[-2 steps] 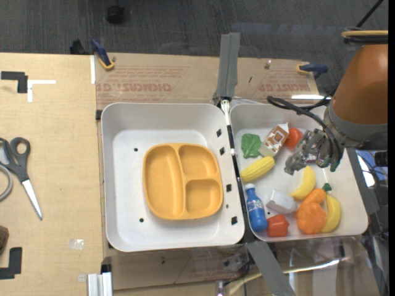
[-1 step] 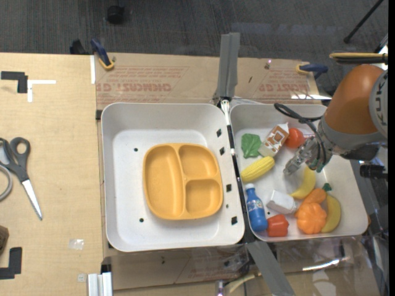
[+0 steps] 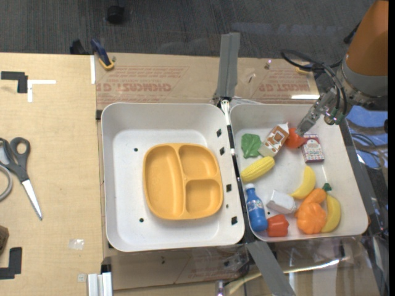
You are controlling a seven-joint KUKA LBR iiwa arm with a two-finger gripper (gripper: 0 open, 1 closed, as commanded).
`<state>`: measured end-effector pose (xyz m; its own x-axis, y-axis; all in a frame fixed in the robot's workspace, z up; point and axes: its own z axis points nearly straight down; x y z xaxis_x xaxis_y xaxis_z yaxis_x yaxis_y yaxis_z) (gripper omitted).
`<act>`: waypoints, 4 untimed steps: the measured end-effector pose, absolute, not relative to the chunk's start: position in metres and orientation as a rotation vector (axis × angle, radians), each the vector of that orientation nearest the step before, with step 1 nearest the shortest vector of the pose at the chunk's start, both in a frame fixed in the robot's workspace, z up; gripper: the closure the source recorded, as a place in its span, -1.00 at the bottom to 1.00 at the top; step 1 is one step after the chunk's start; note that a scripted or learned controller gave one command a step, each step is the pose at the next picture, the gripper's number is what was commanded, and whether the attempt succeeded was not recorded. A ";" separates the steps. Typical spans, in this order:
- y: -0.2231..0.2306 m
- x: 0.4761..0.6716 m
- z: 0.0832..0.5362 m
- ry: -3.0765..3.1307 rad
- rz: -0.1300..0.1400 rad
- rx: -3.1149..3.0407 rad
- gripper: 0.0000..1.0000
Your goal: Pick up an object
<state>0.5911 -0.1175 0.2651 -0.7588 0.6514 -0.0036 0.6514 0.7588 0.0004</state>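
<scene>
The right bin (image 3: 345, 142) holds several toy foods. My gripper (image 3: 305, 127) hangs low over its far part, with its tip right at a small red piece (image 3: 294, 141). That red piece lies between a brown and white carton (image 3: 275, 139) and a maroon box (image 3: 313, 150). Whether the tip touches the red piece cannot be told. Nearer the front lie a corn cob (image 3: 257, 167), a green leafy piece (image 3: 250, 145), a banana (image 3: 304, 182), a white block (image 3: 281, 201), a blue bottle (image 3: 255, 208) and an orange pumpkin (image 3: 310, 217).
In the left bin (image 3: 117, 165) sits a yellow divided plate (image 3: 183, 180). A second banana (image 3: 334, 213) and a red pepper (image 3: 278, 226) lie by the right bin's front wall. Scissors (image 3: 21, 171) rest on the wooden bench at the left. Cables trail beside the arm at the right.
</scene>
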 end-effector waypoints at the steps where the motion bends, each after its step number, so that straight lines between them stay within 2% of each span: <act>1: -0.170 0.594 0.093 3.057 -0.001 0.705 1.00; 2: -0.165 0.627 0.095 2.889 0.000 1.216 1.00; 3: -0.111 0.637 0.093 2.695 -0.002 1.611 1.00; 4: -0.207 0.601 0.195 2.681 -0.002 1.631 1.00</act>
<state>0.6010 -0.2072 0.1951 -0.4595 0.8881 -0.0033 0.8881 0.4596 0.0009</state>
